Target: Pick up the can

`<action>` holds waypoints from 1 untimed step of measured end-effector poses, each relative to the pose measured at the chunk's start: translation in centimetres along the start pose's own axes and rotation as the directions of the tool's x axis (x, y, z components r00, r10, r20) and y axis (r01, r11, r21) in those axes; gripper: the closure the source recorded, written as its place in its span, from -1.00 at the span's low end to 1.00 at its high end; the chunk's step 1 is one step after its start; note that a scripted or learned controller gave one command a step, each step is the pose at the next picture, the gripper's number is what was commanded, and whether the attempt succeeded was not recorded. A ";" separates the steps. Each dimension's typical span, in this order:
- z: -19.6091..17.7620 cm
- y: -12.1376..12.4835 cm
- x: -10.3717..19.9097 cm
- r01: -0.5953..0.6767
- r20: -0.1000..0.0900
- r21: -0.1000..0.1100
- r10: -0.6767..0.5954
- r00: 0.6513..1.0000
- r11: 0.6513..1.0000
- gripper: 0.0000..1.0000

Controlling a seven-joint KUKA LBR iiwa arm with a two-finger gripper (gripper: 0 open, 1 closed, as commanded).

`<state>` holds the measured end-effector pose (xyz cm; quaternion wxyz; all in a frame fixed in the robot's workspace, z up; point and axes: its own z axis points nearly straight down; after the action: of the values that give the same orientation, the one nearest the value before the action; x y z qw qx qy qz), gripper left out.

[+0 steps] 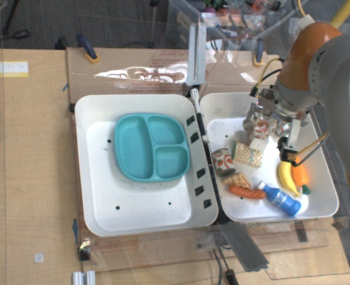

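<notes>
Can lies on its side against the left wall of the right bin, well apart from the gripper, whose fingers' spread I cannot tell, so it should cross left past the patterned box before descending.

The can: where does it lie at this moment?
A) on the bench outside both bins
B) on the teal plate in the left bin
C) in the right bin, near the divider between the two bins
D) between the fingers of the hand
C. The can lies in the right bin close to the divider, beside the cracker box, while the hand is higher up in that bin, apart from it.
</notes>
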<state>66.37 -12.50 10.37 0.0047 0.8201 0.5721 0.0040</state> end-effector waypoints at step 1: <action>-9.0 -4.6 4.4 -0.046 0.001 0.011 0.046 0.999 0.999 1.00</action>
<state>63.46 -6.74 19.36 0.0003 0.8331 0.5531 0.0007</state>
